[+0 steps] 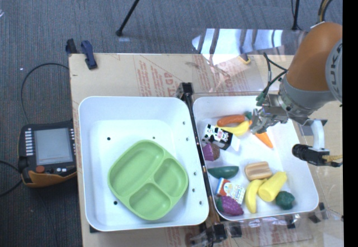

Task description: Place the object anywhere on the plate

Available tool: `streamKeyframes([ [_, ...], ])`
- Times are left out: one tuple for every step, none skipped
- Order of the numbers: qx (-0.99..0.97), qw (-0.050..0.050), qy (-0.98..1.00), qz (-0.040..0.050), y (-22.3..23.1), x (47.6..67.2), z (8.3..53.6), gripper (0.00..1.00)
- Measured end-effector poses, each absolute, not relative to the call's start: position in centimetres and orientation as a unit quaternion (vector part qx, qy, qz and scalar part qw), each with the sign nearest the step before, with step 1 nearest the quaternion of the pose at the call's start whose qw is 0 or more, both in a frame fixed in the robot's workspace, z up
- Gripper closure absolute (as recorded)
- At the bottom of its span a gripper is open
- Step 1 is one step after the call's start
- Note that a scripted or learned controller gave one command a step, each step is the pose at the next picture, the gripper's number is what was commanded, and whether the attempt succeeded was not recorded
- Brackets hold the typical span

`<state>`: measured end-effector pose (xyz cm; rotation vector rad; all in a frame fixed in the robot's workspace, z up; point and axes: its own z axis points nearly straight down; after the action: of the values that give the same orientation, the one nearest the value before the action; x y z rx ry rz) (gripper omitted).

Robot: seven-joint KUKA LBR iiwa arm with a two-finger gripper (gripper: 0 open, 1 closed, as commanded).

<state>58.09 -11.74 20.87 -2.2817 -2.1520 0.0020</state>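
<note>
- The hand [262, 122] hung low in the right bin [309, 184], near that bin's far side; whether it was open, or had hold of anything, I could not tell.
- Just beside the hand on the plate's side lay a yellow banana [241, 127], with an orange-red carrot-like piece [230, 119] touching it on the far side.
- An orange cone [264, 139] lay just below the hand, toward the near edge.
- A black-and-white carton [217, 136] lay a little past the banana, near the wall between the bins, and a purple piece [210, 152] sat just nearer than it.
- Further toward the near rim lay a dark green piece [223, 172], a bread roll [258, 170], a yellow corn cob [272, 186], a second banana [253, 195], a green lump [285, 200], a small box [231, 190] and purple grapes [230, 205].
- The plate [148, 179], green with three compartments, lay in the left bin [98, 123], well apart from the hand, with nothing on it.
- The bins sat on the table [134, 75]; beyond its left edge a pendant [48, 152] lay on the floor.
</note>
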Motion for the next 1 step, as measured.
streamKeyframes([
  [-0.753, 0.005, -0.658, 0.0021, -5.42, 54.86, 20.40, 1.00],
])
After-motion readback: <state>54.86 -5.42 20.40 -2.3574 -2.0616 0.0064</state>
